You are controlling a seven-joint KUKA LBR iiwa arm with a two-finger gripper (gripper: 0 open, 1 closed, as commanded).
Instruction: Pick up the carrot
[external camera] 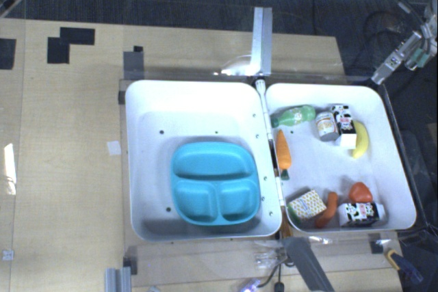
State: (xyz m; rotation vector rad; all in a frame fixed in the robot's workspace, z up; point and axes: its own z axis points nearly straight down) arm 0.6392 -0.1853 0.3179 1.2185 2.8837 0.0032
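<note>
A wooden bench (68,147) bears two white bins. The carrot (282,150) lies in the right bin (390,147), against its left wall. Likely light, stiff and smooth, it is best gripped mid-length. The gripper's state cannot be told.

Up and to the right of the right bin (383,106), we see the pincer (419,51) cut off by the picture's edge, too blurred to read. Inside that bin, the print on the small can (326,126) and the black-and-white carton (359,214) is too small to tell. The red thing (360,192) behind that carton is partly hidden.
</note>
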